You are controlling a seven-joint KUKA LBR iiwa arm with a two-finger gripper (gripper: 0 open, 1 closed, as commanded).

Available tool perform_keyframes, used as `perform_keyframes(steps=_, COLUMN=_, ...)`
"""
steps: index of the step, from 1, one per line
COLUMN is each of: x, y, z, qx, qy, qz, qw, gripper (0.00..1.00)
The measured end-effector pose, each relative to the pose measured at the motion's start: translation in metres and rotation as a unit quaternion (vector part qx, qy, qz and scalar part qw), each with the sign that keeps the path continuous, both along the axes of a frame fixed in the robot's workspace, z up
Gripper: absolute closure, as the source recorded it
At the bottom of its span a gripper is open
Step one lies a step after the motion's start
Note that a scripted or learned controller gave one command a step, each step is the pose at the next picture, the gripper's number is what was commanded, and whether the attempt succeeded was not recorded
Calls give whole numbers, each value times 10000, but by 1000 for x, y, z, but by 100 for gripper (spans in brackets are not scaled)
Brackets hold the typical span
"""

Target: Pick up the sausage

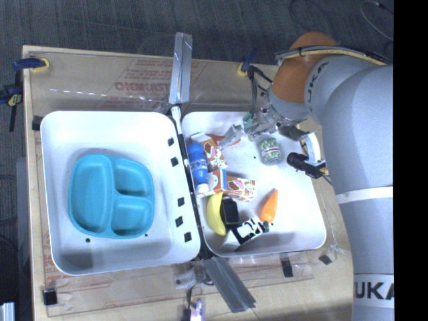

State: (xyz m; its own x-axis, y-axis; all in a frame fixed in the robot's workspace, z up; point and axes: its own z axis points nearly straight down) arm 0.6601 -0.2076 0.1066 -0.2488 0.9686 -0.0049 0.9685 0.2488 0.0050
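Sausage (212, 144), as far as you can make it out, is the reddish-brown piece near the back left corner of the right bin (297, 212), just beside the blue bottle (196, 160) (its outline is muddled by the white-and-orange packaging around it, so treat that reading as unsure). Sweeping from the left, you see the left bin (60, 146) holding a blue divided plate (110, 194), lying flat on its floor. Across the divider, the blue bottle lies along the right bin's left wall, and nearer the front a yellow banana (215, 214) curves along the same wall. A small patterned box (239, 188) sits just right of the bottle's lower end, and a black block (230, 211) touches the banana's right side. Close to the bin's front wall lies a black-and-white thing (252, 229), and an orange carrot (268, 206) lies tilted just behind it. Farther back you find a green speckled jar (270, 150), apart from the rest on bare white floor. The gripper (242, 128) hangs over the back of the right bin, between the reddish-brown piece and the jar and close to both; you cannot tell whether it is open or closed. The grey arm (348, 112), with its orange band (294, 79), reaches in from the right.
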Motion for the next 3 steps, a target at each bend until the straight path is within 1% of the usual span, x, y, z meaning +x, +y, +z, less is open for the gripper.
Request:
perform_keyframes(steps=2, x=0, y=0, z=0, qx=0, qy=0, qz=0, qw=10000, gripper=0)
perform_keyframes(steps=3, x=-2, y=-2, z=-11, qx=4, qy=20, qz=186, qw=9998, gripper=0)
